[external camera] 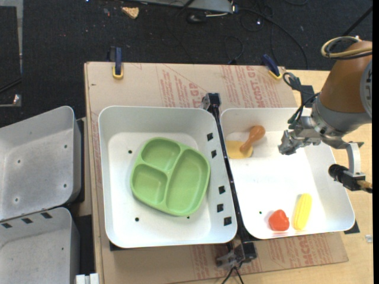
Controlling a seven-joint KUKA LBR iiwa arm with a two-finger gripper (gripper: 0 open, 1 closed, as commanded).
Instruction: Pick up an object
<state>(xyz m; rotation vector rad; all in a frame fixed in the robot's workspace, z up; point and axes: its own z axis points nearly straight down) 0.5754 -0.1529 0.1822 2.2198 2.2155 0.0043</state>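
Nearest the camera, at the right bin's (340, 218) 6 o'clock edge: a small red-orange object (279, 220) and, just beside it at 3 o'clock, a yellow corn-cob toy (302, 211), long axis running 12 to 6, tilted a touch toward 1. Right bin also holds a tan wooden piece (247, 142) near its 11 o'clock corner; handle points toward 1 o'clock, broad pale end toward 7. Left bin (112, 176) holds one green divided plate (170, 175), three compartments, lying flat, long axis roughly 10 to 4. Both bins sit on a brown board (166, 81) printed with faint red lettering, upside down in this view; too faint to read. Blue clamps (117, 61) at the board's 12 o'clock edge. Gripper (288, 144) hangs over the right bin's 1 o'clock area, just at 3 o'clock of the wooden piece, apart from it; cannot tell how the jaws stand. Arm's orange band (350, 81) above. White trays (35, 158) off at 9 o'clock.
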